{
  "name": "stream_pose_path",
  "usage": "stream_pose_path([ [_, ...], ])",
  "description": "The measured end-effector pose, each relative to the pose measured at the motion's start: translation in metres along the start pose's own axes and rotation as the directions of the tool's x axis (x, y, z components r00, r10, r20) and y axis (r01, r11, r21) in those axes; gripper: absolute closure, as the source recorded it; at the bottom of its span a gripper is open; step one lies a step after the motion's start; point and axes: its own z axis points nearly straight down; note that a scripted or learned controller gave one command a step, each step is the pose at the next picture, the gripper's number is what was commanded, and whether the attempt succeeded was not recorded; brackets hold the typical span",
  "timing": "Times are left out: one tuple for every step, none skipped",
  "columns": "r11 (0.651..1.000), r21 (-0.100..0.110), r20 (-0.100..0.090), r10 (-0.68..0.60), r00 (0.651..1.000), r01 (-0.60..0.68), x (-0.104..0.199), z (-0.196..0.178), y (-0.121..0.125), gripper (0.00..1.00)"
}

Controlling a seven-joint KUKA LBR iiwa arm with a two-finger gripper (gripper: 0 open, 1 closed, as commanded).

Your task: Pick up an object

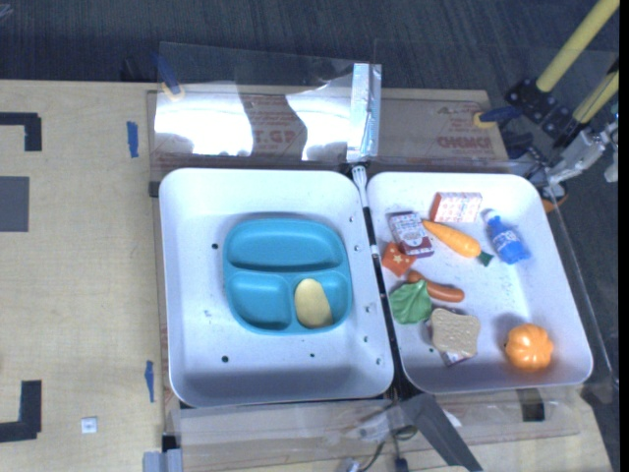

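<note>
Cracker (455, 333) overlaps dark item; gripper (575, 160) edge-cropped.

Just one fixed camera here, mounted above the pale wooden bench (69, 293) and looking down at a slant – far enough back to fit both shallow white plastic bins (187, 362) side by side, floor beyond.

Toys crowd right bin (565, 293); left bin (187, 264) roomier.

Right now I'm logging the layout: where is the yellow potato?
The yellow potato lies in the left bin, in the lower right compartment of the blue divided tray.
</note>
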Motion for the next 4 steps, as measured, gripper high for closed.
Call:
stream_pose_path([
  [0.994, 0.016, -0.009, -0.111, 0.994, 0.111, 0.044, 0.138, 0.017, 0.0],
  [0.998, 0.02, -0.009, -0.068, 0.998, 0.068, 0.049, 0.254, 0.052, 0.0],
  [0.975, 0.003, -0.003, -0.223, 0.975, 0.223, 0.027, 0.231, 0.074, 0.0],
  [0.954, -0.007, 0.001, -0.3, 0.954, 0.3, 0.028, 0.302, 0.064, 0.0],
])
